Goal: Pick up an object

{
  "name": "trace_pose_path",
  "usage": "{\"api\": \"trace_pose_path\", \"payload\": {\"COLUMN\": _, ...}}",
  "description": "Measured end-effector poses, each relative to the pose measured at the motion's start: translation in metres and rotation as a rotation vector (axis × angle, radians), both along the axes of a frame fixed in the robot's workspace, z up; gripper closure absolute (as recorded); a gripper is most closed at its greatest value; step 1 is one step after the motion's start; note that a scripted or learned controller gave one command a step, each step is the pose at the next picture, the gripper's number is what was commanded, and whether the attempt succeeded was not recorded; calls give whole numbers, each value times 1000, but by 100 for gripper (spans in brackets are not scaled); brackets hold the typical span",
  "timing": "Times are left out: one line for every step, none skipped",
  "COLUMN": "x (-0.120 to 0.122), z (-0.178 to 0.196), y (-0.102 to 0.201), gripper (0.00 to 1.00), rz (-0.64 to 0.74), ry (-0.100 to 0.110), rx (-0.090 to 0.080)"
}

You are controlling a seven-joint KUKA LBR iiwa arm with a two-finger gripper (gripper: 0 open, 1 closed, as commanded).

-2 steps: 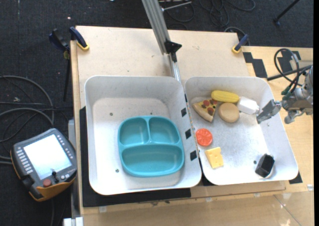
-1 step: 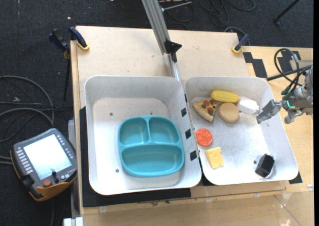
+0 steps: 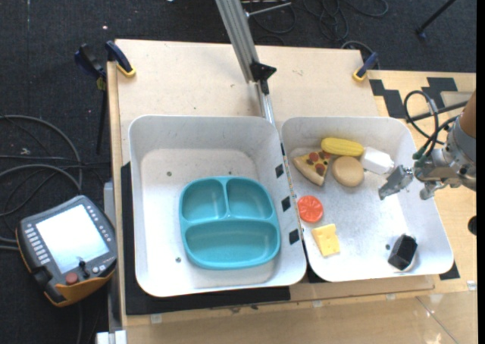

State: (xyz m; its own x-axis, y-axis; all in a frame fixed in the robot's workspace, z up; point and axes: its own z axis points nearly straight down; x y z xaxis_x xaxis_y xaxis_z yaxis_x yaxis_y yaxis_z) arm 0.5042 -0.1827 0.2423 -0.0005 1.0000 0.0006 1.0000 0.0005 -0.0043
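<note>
two shallow white bins on a bench. the left bin [image 3: 151,145] carries a teal divided tray [image 3: 227,221] near its middle. the right bin [image 3: 424,236] carries the candidate objects: a yellow corn cob [image 3: 342,146] and a white block [image 3: 377,160] by the far edge, a pizza slice [image 3: 312,166] and a tan round bun [image 3: 348,172] just nearer, a red tomato slice [image 3: 310,208] and a cheese wedge [image 3: 326,240] along the left edge, and a black object [image 3: 402,251] in the near right corner. the gripper [image 3: 410,182] hovers over the bin's right edge, jaws spread apart with nothing between them, just beside the white block.
</note>
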Motion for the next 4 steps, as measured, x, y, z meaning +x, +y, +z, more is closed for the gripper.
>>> {"api": "trace_pose_path", "payload": {"x": -7, "z": -58, "y": -7, "gripper": 0, "rz": -2, "ry": 2, "rx": 1}}
{"api": "trace_pose_path", "payload": {"x": -3, "z": -121, "y": -6, "gripper": 0, "rz": -1, "ry": 2, "rx": 1}}
{"api": "trace_pose_path", "payload": {"x": -1, "z": -107, "y": -7, "gripper": 100, "rz": 0, "ry": -5, "rx": -1}}
{"api": "trace_pose_path", "payload": {"x": -10, "z": -54, "y": -8, "gripper": 100, "rz": 1, "ry": -9, "rx": -3}}
